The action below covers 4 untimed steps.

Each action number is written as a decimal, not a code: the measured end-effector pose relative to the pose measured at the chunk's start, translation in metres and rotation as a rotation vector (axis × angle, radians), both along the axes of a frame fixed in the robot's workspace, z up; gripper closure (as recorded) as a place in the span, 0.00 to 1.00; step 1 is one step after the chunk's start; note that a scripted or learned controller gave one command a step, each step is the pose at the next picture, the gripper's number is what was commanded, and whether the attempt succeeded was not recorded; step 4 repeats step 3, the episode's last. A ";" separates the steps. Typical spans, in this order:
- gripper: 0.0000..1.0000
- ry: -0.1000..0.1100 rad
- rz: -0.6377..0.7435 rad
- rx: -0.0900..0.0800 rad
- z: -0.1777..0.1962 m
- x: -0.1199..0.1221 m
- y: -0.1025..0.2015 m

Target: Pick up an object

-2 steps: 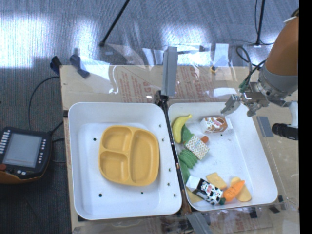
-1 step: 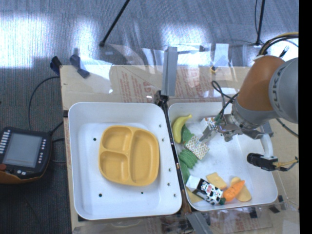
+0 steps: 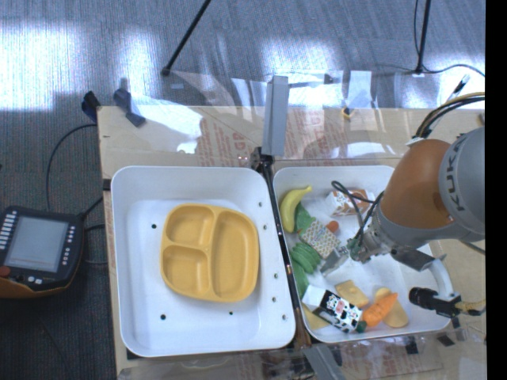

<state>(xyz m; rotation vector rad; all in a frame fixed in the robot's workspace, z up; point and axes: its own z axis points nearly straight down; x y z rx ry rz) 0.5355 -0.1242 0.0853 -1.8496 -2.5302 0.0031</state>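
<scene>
White plastic bins are sitting side by side on a cardboard-covered worktop (image 3: 158,133). The left bin (image 3: 135,204) is holding a yellow divided tray (image 3: 210,252), lying flat near its centre.

The right bin (image 3: 317,176) is holding a jumble of small toy foods. A yellow banana (image 3: 293,205) is lying at about ten o'clock in that bin, with green vegetable pieces (image 3: 304,256) just below it along the left wall. A patterned packet (image 3: 320,236) is lying beside them. At six o'clock, a black-and-white carton (image 3: 335,309) is resting next to an orange carrot (image 3: 379,308) and pale yellow pieces (image 3: 352,293).

The grey and orange arm (image 3: 432,192) is reaching in from three o'clock, covering much of the right bin's right half. Its gripper (image 3: 339,258) is pointing down near the bin's centre, just beside the patterned packet; whether it is open or closed cannot be told.

A handheld control pendant (image 3: 36,248) is lying on the floor at nine o'clock. Tripod legs (image 3: 190,26) are standing at twelve o'clock.
</scene>
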 end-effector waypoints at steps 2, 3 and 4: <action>1.00 -0.001 -0.166 -0.001 0.011 0.039 0.031; 1.00 -0.015 -0.279 -0.001 0.107 0.111 0.085; 1.00 -0.015 -0.279 -0.001 0.107 0.111 0.085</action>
